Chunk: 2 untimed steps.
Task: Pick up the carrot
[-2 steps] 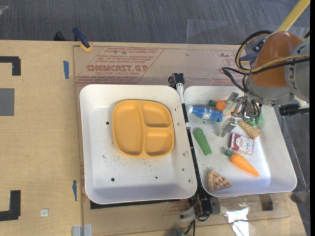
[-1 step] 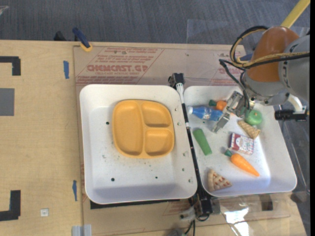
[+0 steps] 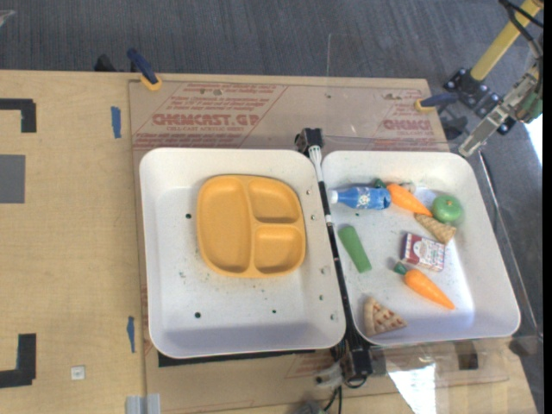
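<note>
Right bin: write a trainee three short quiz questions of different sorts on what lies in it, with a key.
1. True or false: the right bin holds two carrots.
2. Multiple choice: what lies directly left of the upper carrot, touching its thick end? A) the green apple B) the blue bottle C) the pizza slice
3. Fill in: the lower carrot lies just below the small red and white ____.

Key
1. True: one near the bin's top, one lower right.
2. B, the blue bottle; the green apple sits to the right, the pizza slice near the bottom.
3. Carton.
</note>
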Tool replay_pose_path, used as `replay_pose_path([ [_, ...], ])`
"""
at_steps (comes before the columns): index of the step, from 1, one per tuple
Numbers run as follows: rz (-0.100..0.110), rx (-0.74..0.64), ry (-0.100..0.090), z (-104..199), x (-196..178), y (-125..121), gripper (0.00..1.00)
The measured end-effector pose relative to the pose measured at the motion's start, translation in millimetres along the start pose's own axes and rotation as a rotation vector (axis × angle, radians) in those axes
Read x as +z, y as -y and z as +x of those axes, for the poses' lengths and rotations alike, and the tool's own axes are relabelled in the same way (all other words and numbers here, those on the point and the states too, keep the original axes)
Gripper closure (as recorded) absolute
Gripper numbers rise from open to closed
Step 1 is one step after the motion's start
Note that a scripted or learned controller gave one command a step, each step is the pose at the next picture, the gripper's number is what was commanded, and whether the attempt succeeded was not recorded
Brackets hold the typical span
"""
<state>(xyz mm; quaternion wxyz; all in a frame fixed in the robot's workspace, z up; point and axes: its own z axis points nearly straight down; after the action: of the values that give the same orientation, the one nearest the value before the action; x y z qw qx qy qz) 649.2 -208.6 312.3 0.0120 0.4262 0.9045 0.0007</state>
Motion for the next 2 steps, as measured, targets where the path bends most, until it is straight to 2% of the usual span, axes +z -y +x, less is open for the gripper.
replay_pose_path([
  [1, 0.014, -0.126, -0.029, 3, 149, 25, 0.0],
  [2, 0.004, -0.079, -0.01, 36, 214, -12, 0.0],
])
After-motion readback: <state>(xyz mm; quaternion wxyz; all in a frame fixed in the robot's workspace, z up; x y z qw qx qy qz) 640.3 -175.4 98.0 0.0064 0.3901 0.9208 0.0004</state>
